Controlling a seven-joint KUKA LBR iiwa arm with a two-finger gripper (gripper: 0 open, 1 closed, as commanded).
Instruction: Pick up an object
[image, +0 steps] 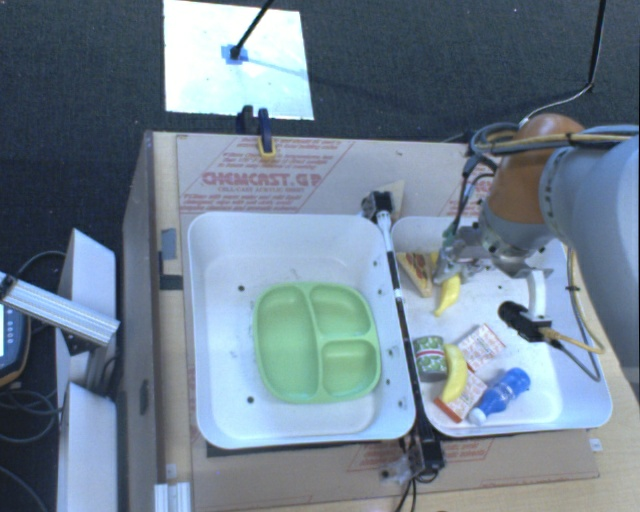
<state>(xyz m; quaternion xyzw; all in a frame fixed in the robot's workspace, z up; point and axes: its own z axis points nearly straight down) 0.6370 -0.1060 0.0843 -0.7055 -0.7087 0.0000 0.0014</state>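
Over the right bin: arm (560, 190) reaching in, gripper (452, 262) low by a yellow piece (447, 294)
Jaws: cannot tell how they stand
Nearby: sandwich wedge (418, 270), can (430, 357), banana (456, 372), blue bottle (500, 394), packet (482, 345)
Left bin (230, 250): green tray (318, 342)

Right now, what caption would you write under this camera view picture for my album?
Robot arm's tool reaching down over a yellow banana in the right bin, while a green divided plate lies in the left bin.
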